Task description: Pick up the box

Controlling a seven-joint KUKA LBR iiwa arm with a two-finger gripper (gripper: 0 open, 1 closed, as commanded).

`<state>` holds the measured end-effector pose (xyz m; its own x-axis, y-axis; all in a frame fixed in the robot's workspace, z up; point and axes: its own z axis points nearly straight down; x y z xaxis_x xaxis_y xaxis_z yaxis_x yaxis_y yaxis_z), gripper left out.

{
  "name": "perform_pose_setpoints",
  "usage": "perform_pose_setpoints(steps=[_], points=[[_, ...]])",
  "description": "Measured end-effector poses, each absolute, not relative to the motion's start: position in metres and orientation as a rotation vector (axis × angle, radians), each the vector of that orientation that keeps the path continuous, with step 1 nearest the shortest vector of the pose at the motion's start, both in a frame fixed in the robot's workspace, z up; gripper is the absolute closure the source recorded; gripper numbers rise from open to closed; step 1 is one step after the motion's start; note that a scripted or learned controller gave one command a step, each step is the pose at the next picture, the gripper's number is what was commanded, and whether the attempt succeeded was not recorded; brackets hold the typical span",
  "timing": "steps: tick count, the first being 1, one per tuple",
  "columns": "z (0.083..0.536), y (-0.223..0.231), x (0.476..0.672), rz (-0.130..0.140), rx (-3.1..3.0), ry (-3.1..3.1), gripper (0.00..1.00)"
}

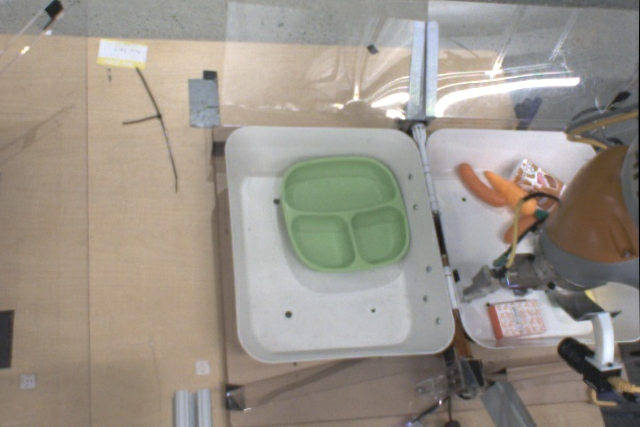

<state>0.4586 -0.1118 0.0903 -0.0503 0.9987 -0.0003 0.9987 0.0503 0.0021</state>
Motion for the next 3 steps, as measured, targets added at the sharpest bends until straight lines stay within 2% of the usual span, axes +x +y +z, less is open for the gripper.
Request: perform_pose_setpoints(steps=[1, 2, 3], points=[[0.091, -0.15, 0.482, 0.002, 2.317, 2.117, 0.0], [0.09, -0.125, 0.458, 0.002, 2.225, 2.217, 0.0], [0.09, -0.12, 0.459, 0.003, 2.142, 2.295, 0.0]])
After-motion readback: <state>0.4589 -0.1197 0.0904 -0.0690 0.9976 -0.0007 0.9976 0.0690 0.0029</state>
